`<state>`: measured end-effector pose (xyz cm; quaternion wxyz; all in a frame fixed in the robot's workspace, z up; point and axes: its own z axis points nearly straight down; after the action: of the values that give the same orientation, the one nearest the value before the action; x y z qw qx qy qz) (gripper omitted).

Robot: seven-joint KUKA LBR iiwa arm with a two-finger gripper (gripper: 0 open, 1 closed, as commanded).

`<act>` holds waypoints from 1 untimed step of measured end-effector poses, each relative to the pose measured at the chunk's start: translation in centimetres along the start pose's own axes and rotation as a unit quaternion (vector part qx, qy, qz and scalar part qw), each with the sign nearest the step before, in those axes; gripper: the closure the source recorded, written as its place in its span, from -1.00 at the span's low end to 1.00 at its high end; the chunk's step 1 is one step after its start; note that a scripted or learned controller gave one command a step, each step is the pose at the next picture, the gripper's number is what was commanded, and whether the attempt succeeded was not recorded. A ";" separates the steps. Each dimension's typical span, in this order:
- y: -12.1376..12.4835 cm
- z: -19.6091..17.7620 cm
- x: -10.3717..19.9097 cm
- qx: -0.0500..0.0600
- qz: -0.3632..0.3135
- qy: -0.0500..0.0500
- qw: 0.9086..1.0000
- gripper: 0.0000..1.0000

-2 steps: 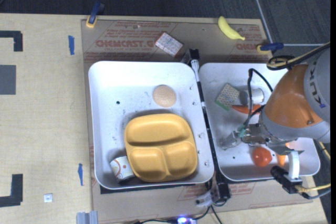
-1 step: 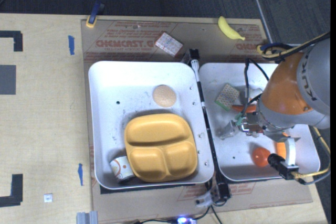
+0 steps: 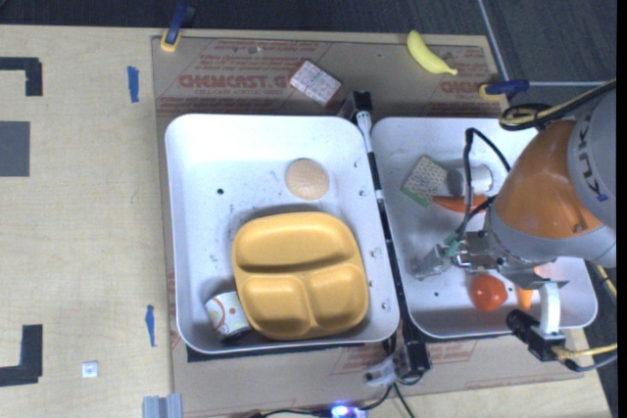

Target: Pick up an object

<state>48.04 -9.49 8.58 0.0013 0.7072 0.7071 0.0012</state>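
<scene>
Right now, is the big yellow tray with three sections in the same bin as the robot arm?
No, the yellow three-section plastic tray lies in the left white bin, while the grey-and-orange arm reaches over the right white bin.

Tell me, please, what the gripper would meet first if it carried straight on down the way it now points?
Probably the right bin's white floor. The gripper seems to point down over a bare patch, with the orange ball off to its side; depth is hard to judge from this slant.
</scene>
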 end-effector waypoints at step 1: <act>0.0 0.0 0.1 0.000 0.000 0.000 1.000 -1.00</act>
<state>48.04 -9.42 8.57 0.0017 0.7074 0.7068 0.0010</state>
